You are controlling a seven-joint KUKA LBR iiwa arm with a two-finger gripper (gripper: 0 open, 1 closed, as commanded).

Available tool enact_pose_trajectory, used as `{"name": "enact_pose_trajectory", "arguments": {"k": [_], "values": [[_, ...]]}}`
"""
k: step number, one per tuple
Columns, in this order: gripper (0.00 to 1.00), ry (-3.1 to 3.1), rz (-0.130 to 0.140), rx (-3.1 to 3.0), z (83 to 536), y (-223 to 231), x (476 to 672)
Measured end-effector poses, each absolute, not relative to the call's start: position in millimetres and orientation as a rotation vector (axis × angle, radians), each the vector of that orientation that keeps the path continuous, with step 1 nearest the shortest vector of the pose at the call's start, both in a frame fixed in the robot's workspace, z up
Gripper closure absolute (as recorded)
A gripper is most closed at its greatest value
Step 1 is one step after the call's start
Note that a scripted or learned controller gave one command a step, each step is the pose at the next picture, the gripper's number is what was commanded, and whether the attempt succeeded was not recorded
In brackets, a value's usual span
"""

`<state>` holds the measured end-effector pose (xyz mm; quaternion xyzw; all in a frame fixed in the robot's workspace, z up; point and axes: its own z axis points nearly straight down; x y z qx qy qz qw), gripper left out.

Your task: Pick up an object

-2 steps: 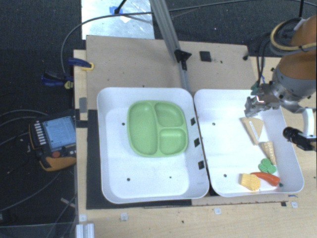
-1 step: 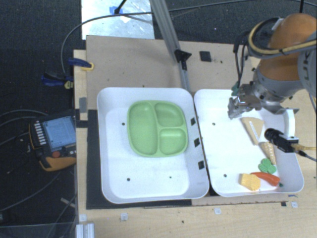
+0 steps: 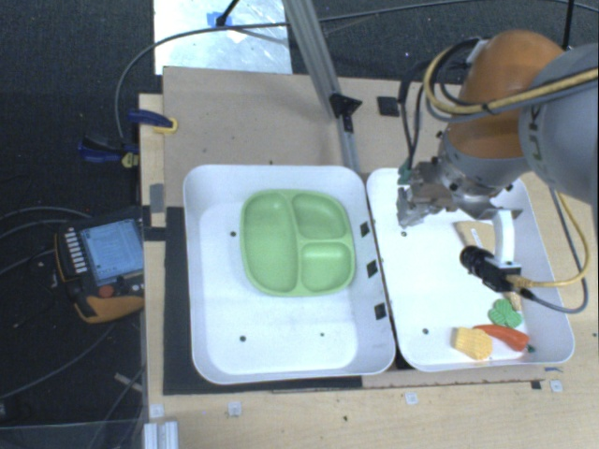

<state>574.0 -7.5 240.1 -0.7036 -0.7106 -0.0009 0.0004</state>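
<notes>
My gripper hangs over the upper left part of the right bin, close to its left wall. Nothing shows in its grasp. A yellow ridged piece, an orange-red carrot-like piece and a small green piece lie together in that bin's lower right corner, well away from the gripper. A tan piece lies just right of the gripper, partly hidden by the wrist.
The left bin holds a pale green divided plate in its upper middle. A grey pole slants down to the bench behind the bins. Cables and a blue-screened device lie off the bench to the left.
</notes>
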Motion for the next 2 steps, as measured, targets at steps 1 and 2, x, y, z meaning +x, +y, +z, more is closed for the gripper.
{"name": "enact_pose_trajectory", "arguments": {"k": [1, 2], "values": [[1.0, -2.233, -0.004, -2.209, 244.9, 50.3, 566.0], [1.0, -2.231, -0.002, -2.209, 233.4, 105.0, 547.0]]}}
